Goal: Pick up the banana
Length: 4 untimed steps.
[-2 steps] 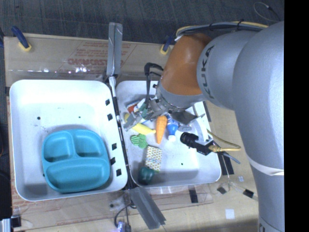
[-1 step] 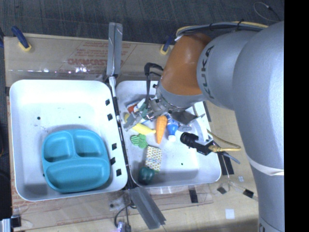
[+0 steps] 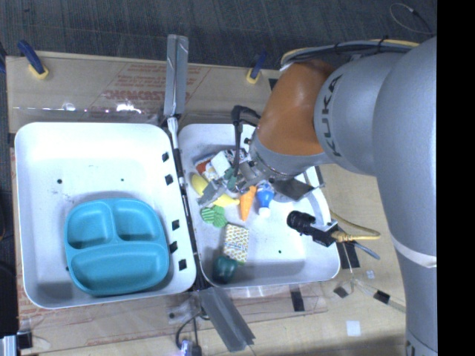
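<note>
Here the banana (image 3: 201,183) lies just left of the end effector (image 3: 236,175), its long axis seemingly upright in view; grip state unclear.

Gripper (image 3: 231,175) low in right bin (image 3: 297,262), over banana (image 3: 200,183), beside carrot (image 3: 245,203), blue tray (image 3: 115,247) in left bin (image 3: 44,147)

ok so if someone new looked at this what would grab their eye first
Probably the big grey arm with its orange band, reaching in from the right over the right bin. Next, the blue divided tray sitting alone in the left bin. Then the small clutter beneath the wrist: a yellow banana, an orange carrot and a green piece.
</note>
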Tool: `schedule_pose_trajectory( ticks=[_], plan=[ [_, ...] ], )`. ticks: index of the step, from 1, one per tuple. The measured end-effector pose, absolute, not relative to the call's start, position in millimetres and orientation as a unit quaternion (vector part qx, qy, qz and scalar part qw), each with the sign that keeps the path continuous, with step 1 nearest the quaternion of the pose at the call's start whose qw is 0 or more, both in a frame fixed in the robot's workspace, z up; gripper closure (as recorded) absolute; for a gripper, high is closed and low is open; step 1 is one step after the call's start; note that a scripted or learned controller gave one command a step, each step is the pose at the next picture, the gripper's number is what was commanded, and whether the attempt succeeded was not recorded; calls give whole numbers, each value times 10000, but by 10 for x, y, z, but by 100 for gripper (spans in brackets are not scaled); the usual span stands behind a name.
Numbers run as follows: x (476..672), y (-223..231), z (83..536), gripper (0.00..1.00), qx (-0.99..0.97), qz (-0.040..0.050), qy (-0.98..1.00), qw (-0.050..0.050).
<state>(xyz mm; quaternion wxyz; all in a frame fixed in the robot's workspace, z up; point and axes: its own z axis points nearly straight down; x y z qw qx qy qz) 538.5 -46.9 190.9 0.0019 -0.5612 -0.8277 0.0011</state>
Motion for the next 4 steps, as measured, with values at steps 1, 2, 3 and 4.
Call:
schedule_pose_trajectory(
  ticks=[1, 2, 3, 4],
  plan=[
    [5504, -1005, 916, 0, -6091, 6, -7931, 8],
    [5505, -1000, 1013, 100, -6077, 8, -7942, 17],
    [6036, -326, 1919, 100, -7111, 6, -7031, 9],
    [6035, -328, 1916, 0, -7113, 9, -7029, 11]
  ],
)
